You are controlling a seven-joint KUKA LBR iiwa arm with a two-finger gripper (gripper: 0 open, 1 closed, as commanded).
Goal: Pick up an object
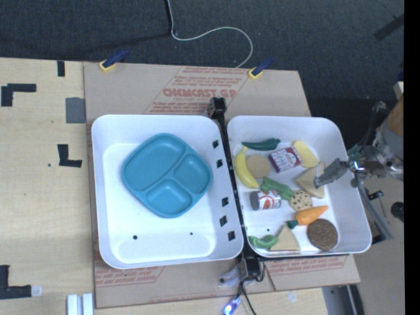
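The right bin (pixel 331 128) holds several toy foods. Among them are a yellow banana (pixel 243 170), a green pepper (pixel 261 144), a purple-and-white packet (pixel 284 158), a yellow piece (pixel 306 153), a tan wedge (pixel 308 184), a red-and-white can (pixel 266 202), an orange carrot (pixel 310 214) and a brown round cookie (pixel 322 233). My gripper (pixel 327 174) reaches in from the right, low over the bin's right side. Its tip is right at the tan wedge. Nothing is seen held in it.
The left bin (pixel 108 133) holds a blue divided plate (pixel 167 174). A black divider with clips (pixel 226 176) runs between the bins. Both bins sit on a cardboard sheet (pixel 190 87). A white cable (pixel 216 35) loops behind the bins.
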